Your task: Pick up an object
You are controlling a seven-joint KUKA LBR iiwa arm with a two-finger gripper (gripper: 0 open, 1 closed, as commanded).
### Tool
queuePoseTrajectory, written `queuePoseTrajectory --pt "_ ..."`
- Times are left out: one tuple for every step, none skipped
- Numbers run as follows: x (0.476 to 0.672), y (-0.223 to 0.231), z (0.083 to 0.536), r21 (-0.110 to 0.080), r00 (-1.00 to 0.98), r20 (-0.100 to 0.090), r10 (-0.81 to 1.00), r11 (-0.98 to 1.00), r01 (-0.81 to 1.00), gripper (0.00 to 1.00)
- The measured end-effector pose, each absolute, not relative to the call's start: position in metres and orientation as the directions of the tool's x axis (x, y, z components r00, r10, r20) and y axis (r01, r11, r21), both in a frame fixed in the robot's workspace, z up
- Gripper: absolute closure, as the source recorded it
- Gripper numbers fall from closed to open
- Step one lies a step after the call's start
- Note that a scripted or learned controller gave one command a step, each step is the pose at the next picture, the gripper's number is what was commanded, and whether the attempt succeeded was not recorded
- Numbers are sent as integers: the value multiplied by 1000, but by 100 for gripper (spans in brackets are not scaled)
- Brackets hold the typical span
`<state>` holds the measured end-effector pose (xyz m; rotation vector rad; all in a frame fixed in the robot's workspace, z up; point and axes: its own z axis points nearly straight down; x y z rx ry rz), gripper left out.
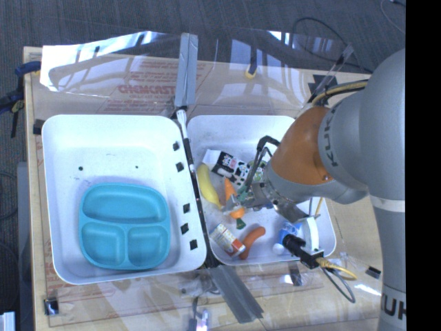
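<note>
The gripper hangs low over the middle of the right bin, among the small things there; whether it is spread, pressed together or pinching anything cannot be told, as its tip is lost in the clutter. Just left of it lies a yellow banana, and at its tip a small orange piece. Nearer the camera lie an orange-red sausage-shaped toy and, just left of that, a small can on its side. On the far side sits a black-and-white box. At the near right of the bin rests a blue and white object. The left bin holds a turquoise divided tray in its near half. The grey arm with its orange band comes in from the right.
</note>
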<state>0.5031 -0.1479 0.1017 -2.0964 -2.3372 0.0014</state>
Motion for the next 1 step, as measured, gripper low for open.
queuePoseTrajectory --pt "577 -121 234 1 -168 -1 986 168 986 100"
